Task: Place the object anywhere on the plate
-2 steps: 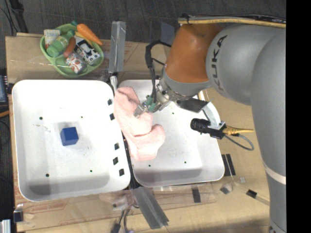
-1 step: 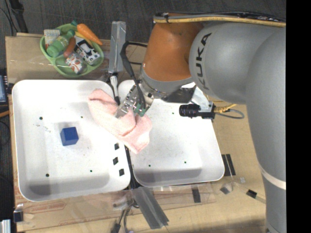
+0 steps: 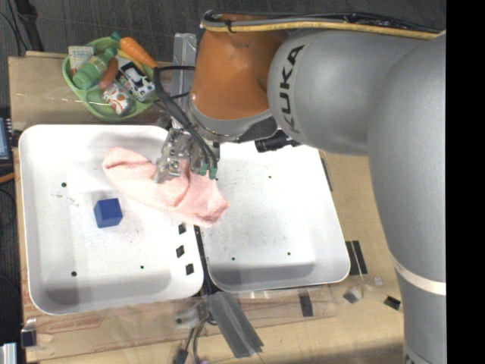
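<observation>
Two white bins (image 3: 45,203) (wooden bench (image 3: 364,309)).

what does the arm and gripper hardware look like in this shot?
The arm is glossy grey with rounded casings and dark KUKA lettering on one link. An orange band sits above the wrist. Black cables run down beside the wrist toward the gripper, a small bare-metal mechanism with green bits at its lower end.

Pale pink cloth (image 3: 170,184) draped across two white bins (image 3: 45,203), a solid blue cube (image 3: 108,212) in the left one, and a green bowl (image 3: 91,101) beyond the left bin's far edge, holding an orange carrot (image 3: 136,51).
</observation>
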Robot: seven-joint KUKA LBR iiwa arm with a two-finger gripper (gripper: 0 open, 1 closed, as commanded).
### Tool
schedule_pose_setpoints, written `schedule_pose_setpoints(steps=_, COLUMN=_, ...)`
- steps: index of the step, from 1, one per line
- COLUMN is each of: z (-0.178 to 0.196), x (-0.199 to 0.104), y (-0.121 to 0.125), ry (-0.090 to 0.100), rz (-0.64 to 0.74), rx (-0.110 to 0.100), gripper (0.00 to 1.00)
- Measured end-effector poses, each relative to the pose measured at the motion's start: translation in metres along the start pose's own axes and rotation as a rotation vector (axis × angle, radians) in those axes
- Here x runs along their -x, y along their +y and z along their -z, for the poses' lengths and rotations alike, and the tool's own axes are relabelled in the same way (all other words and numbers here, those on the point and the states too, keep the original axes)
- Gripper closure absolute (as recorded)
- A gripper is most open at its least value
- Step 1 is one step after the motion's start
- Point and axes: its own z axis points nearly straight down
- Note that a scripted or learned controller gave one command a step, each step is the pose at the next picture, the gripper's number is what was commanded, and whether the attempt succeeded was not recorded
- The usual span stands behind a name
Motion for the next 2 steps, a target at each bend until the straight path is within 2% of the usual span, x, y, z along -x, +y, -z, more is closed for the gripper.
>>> schedule_pose_setpoints(steps=1, z=0.0086, x=0.0112, y=0.0496, ry=-0.001, rz=0.2, rx=0.001, gripper=1.0)
schedule_pose_setpoints(steps=2, z=0.0089, x=0.0114, y=0.0494, ry=-0.002, rz=0.2, rx=0.001, gripper=0.0)
